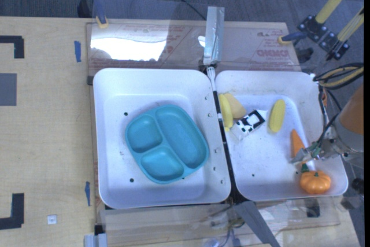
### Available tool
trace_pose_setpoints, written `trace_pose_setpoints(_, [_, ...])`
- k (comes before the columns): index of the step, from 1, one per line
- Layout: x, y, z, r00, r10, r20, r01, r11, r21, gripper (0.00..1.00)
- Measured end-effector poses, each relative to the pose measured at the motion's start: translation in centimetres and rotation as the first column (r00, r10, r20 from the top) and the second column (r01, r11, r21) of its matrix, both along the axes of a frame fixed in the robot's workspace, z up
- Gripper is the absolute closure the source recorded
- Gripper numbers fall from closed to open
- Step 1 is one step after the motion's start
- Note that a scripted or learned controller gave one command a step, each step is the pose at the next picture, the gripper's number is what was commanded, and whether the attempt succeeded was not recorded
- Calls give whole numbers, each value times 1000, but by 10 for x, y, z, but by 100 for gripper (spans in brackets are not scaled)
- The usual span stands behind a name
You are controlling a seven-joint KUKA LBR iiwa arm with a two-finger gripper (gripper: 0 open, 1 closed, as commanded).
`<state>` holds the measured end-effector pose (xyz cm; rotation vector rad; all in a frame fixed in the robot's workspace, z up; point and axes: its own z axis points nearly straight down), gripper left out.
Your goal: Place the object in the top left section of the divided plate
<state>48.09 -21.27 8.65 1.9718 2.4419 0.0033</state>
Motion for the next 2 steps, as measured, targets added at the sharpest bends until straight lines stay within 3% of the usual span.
trace_pose_setpoints(1, [1, 0, 10, 1000, -1, 4, 1, 1000, -1, 100])
trace_pose_setpoints(2, [0, 19, 82, 990, -144, 3, 144, 990, -2, 100])
